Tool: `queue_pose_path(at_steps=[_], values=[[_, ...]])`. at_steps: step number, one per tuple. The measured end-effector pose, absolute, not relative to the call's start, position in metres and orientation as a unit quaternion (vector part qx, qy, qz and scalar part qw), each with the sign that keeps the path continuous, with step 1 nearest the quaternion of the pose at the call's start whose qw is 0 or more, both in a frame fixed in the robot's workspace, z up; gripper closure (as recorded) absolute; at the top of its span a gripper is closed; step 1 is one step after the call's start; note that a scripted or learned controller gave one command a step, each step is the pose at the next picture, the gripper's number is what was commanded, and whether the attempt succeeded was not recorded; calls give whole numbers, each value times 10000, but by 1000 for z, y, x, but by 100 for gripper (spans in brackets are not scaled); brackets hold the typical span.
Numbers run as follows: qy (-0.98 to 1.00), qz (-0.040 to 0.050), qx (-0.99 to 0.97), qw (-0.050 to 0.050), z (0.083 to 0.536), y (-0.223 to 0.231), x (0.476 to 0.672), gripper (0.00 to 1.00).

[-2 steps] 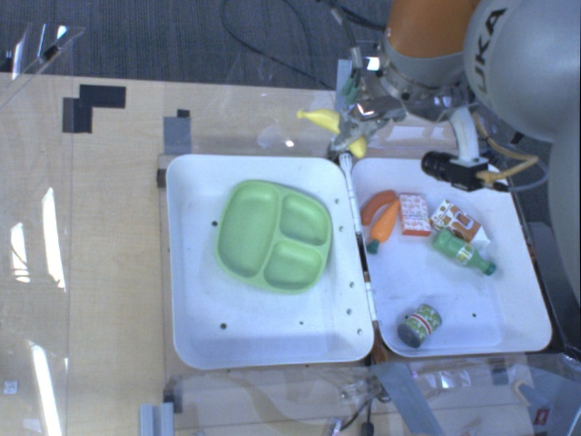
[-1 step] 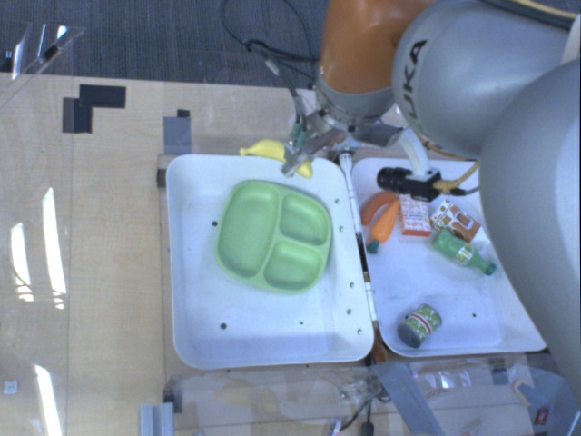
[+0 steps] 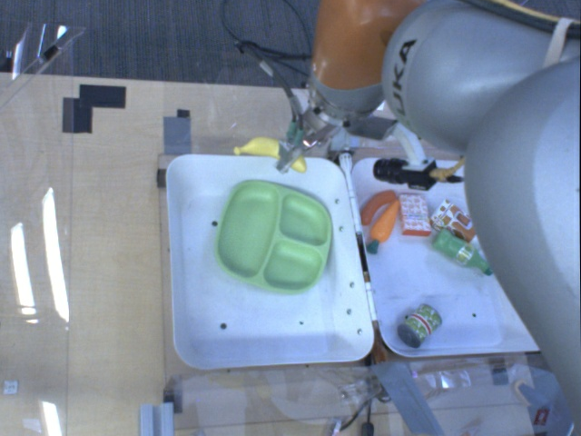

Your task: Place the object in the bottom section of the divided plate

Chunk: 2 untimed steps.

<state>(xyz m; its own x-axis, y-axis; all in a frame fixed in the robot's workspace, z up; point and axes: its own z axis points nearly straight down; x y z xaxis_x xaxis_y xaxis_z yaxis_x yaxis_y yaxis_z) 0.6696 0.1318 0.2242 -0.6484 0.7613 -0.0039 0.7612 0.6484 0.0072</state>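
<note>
1. While the gripper [image 3: 292, 157] is hovering at the left bin's [image 3: 195, 321] far rim, a banana [image 3: 259, 147] is lying beside its tip; finger state, can't tell.
2. Left bin is holding the green plate [image 3: 272, 234].
3. Right bin [image 3: 472, 330] is carrying a carrot [image 3: 384, 222], a can [image 3: 418, 324] and a bottle [image 3: 459, 248].

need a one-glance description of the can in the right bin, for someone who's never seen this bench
Start at the right bin, the one on the arm's side. Go to its near end, away from the carrot, the small cartons and the green bottle crowded at the far end. The can lies there alone on its side: short, round, green-labelled, dark end facing out.
</note>
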Motion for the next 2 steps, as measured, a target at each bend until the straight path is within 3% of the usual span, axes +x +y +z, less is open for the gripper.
queue_pose_path(at_steps=[2], values=[[9336, 20, 3583, 32, 243, 143, 660, 100]])
